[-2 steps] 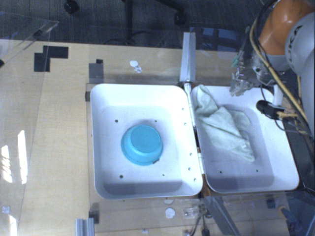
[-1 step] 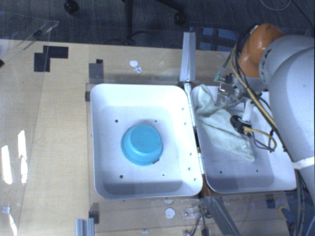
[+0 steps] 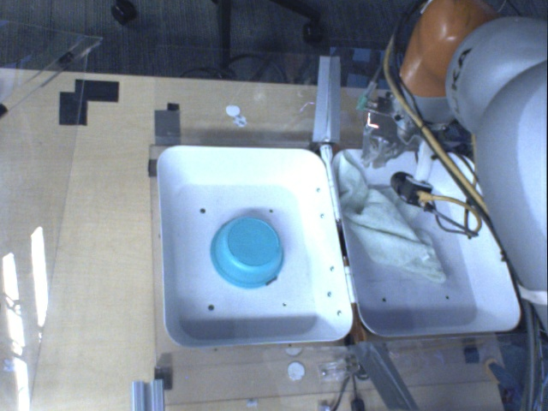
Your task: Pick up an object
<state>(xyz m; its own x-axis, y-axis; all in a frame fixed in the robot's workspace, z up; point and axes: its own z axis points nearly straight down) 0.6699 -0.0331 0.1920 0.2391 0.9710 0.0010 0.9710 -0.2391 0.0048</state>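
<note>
Two white bins (image 3: 175, 229); one blue bowl (image 3: 247, 252); one cloth (image 3: 385, 229), seemingly.

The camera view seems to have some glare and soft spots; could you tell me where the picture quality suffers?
In the camera view, pale streaks of reflected light lie on the wooden bench at the left; the arm, close to the lens, looks large and soft-edged; the gripper is a blurred tangle over the right bin. The blue bowl in the left bin is fairly sharp, with a shadow along its lower right edge.
</note>
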